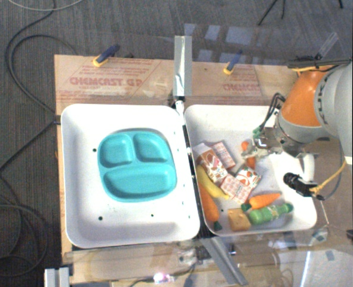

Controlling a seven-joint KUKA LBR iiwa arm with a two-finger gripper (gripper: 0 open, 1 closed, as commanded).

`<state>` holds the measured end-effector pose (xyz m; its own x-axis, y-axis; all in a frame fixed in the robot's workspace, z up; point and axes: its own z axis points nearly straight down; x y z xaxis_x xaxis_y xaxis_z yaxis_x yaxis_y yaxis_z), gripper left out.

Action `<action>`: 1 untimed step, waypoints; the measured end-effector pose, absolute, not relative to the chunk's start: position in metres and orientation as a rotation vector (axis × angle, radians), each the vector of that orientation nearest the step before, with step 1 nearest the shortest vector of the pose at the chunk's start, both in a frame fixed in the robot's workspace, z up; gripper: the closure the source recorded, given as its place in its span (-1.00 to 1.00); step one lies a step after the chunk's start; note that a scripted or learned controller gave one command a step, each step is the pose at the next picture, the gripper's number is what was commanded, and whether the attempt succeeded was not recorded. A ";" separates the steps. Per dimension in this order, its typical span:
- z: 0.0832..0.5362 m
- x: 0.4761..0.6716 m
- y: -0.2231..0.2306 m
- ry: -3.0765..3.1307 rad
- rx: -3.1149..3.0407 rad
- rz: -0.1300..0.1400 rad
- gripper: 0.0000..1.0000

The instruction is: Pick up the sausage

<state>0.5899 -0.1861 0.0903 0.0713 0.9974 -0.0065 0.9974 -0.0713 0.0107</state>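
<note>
Lying pink, short: sausage (226, 155)

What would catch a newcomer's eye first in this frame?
The turquoise divided tray stands out, alone in the left bin. Next comes the heap of toy food in the right bin: a banana, carrot and small cartons. The gripper hangs over that bin's right part, beside a small reddish piece.

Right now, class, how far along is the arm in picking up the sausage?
Done: the gripper has reached over the right bin, above the toy food pile. In hand: nothing visibly held; its fingers are too small to read. Left: grasping and lifting. I cannot tell which piece is the sausage. The teal tray sits in the left bin.
</note>
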 end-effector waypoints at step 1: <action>0.210 0.654 -0.171 2.197 2.243 -0.005 1.00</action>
<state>0.6535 -0.1708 0.2101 0.0206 0.9998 -0.0033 0.9998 -0.0206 -0.0008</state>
